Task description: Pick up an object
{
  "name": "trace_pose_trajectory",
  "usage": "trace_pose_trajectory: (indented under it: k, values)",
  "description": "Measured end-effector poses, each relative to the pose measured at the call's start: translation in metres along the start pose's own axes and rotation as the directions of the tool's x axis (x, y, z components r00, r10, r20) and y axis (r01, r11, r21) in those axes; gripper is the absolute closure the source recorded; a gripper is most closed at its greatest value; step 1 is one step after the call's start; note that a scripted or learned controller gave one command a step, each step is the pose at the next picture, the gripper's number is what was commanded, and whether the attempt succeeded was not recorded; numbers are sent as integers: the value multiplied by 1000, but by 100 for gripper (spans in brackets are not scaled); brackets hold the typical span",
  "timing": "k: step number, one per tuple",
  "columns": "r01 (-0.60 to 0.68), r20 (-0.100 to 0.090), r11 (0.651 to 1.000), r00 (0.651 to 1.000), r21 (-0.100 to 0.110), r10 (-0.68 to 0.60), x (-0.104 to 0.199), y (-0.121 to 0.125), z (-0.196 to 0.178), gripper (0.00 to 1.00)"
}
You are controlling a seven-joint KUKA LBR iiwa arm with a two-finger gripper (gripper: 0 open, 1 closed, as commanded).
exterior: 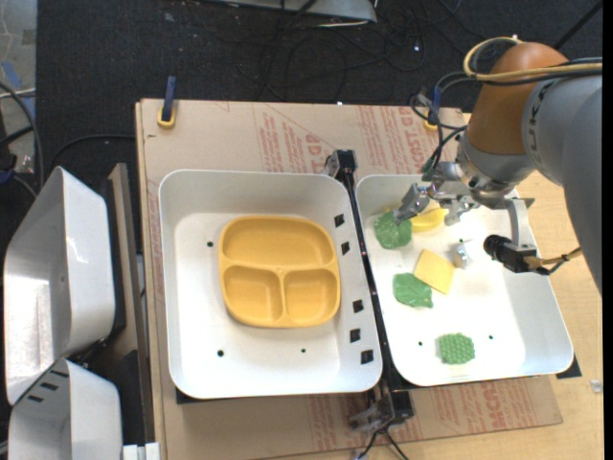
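— Where is the two-finger gripper (pixel 433 202) being seen?

— At the upper part of the right white bin (pixel 536 324), just above a yellow rounded piece (pixel 430 219) and beside a green leafy lump (pixel 391 230). Nothing is being held between the spread fingers.

— What is lying around?

— A pale yellow flat wedge (pixel 436 271), a second green lump (pixel 413 290) and a green bumpy disc (pixel 456 349) are being crowded below. A yellow three-compartment plastic tray (pixel 280 269) is being borne by the left white bin (pixel 192 353).

Claw (pixel 433 202) hides part of yellow item (pixel 428 220); arm (pixel 565 113) cut by right edge.
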State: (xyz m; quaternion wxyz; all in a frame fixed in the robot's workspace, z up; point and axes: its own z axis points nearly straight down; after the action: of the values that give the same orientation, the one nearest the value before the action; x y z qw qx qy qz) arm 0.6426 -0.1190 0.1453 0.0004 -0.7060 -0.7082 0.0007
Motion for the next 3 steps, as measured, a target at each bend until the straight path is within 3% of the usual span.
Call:
trace_pose_trajectory:
  k: [1,2,3]
  values:
    - [-2,0,1000,1000,0,2,1,0,53,0]
    - [-3,-1,1000,1000,-4,3,1,2,38,100]
    - [-4,1,1000,1000,-7,4,-5,2,-7,100]
